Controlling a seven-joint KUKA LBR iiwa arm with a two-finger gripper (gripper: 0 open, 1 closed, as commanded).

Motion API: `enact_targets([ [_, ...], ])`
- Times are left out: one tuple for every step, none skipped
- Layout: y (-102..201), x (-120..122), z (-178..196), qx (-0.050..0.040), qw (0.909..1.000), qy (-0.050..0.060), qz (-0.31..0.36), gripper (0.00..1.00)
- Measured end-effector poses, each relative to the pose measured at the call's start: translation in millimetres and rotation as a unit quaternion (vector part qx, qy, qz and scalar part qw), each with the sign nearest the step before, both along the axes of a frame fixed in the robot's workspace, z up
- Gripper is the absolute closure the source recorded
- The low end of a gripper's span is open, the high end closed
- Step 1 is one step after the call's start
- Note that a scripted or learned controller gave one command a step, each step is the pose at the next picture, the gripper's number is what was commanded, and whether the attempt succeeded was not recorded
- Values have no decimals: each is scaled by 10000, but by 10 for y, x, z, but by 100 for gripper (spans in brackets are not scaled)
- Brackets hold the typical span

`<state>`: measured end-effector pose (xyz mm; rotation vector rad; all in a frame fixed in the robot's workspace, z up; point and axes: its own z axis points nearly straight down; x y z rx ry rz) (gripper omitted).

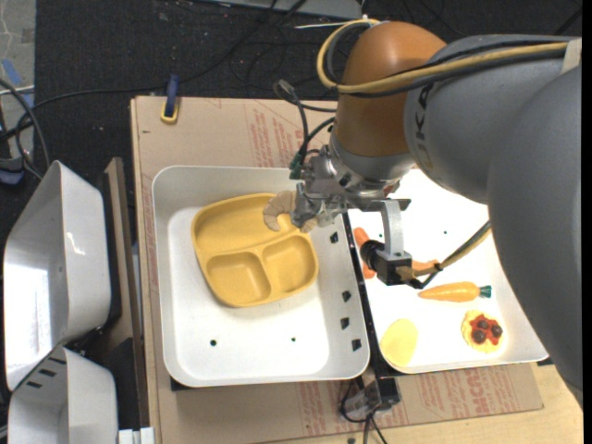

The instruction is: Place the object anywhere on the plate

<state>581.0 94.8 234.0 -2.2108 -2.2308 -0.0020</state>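
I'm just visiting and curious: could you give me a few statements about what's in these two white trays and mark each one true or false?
1. The yellow plate lies in the left bin. True.
2. The plate is one flat dish with no sections. False: it is divided into compartments.
3. The carrot lies in the right bin. True.
4. The robot's hand hangs over the right bin's far corner. False: it is over the upper right edge of the plate, in the left bin.
5. A pale yellow disc sits on the plate. False: it lies in the right bin.
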Motion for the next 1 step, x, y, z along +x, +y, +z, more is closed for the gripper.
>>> enact_targets([
  [-35,2,0,-9,10000,4,-30,0],
])
